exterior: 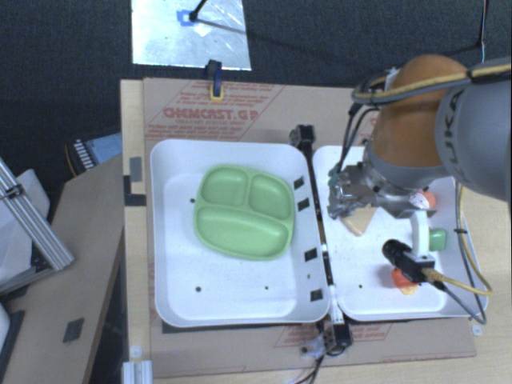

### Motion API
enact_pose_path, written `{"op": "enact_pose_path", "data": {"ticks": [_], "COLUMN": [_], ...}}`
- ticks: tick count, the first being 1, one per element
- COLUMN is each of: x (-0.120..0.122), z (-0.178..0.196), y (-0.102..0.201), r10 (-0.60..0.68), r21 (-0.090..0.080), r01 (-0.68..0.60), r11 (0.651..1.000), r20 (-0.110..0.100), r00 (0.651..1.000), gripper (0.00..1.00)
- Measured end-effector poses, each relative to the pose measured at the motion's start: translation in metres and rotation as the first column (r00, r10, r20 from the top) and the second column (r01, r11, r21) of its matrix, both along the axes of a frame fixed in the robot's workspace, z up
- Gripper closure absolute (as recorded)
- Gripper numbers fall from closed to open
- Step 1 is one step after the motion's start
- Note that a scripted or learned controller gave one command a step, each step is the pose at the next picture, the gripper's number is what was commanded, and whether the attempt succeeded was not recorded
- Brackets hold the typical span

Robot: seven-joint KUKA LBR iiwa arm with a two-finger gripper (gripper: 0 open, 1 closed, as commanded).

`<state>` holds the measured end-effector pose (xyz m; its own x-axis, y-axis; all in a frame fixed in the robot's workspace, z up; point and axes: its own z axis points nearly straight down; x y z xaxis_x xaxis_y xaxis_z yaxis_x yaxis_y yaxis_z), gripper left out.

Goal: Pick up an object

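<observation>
White plastic makes up the two shallow bins that sit side by side on a brown cardboard sheet (216,110) printed with red lettering, as the camera view looks down on them at a slant. The left bin (172,294) holds a pale green divided plate (244,212), which lies flat near the bin's middle with its three compartments facing up. Small black clips (304,184) run along the seam where the two bins meet. The grey arm (472,134) reaches in from the right over the right bin (360,304), and its orange band (412,110) bulges above the wrist. The gripper (340,197) hangs low over the far left part of that bin, close to the seam. Its metal end is tangled in shadow and cable, so it cannot be told whether it stands wide or narrow, or whether it grips anything. Just beside it, toward the near side, a tan wedge (358,222) lies on the bin floor, and whether the two touch cannot be told. Further right sits a green block (438,238), with an orange piece (430,201) beyond it, partly under the wrist. A second orange piece (406,285) lies nearer the front wall. A silvery sheet (190,22) lies on the dark surface beyond the cardboard.
</observation>
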<state>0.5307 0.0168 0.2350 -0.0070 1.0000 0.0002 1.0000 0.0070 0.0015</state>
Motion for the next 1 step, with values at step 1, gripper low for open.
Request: {"op": "enact_pose_path", "data": {"ticks": [1], "x": [-0.0029], "z": [0.0052], "y": [0.049], "r10": [0.001], "r21": [0.0], "r01": [-0.001], "r11": [1.0], "r20": [-0.001], "r00": [1.0], "gripper": [1.0]}}
